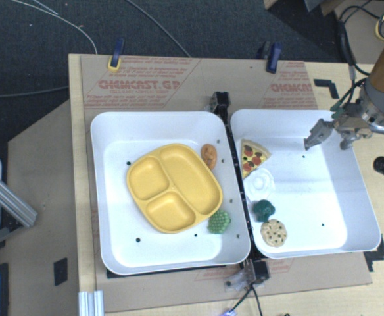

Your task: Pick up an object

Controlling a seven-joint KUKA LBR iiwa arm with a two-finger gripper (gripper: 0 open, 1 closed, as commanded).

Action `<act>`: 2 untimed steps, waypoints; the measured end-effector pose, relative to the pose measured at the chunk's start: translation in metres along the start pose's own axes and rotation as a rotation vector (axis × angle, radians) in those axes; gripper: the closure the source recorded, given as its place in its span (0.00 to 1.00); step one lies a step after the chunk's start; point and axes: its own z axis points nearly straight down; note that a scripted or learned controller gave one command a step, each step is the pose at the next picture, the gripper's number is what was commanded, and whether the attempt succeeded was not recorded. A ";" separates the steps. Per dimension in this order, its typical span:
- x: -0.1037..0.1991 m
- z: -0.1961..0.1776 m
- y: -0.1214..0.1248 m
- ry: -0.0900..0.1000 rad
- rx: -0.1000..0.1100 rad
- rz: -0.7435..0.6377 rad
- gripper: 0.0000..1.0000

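Objects lay in both bins: in the left bin [106, 176], one yellow divided plate [173, 187], one brown piece [208, 155], one green broccoli [219, 222]. In the right bin [350, 196] one pizza slice [252, 157], one dark green piece [264, 209], one cookie [273, 232]. The board [146, 81] read "CHEMCAST GP". My gripper [328, 137] hung spread wide, grasping nothing, above the right bin's far corner.

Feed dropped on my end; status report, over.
Gripper open, holding nothing, above right bin far edge. Pizza slice nearest, untouched. Nothing in the way.
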 end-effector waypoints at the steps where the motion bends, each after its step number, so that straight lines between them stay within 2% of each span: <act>1: 0.000 -0.008 0.003 -0.003 -0.015 -0.003 0.00; 2: -0.002 0.053 0.007 -0.002 -0.011 -0.003 0.00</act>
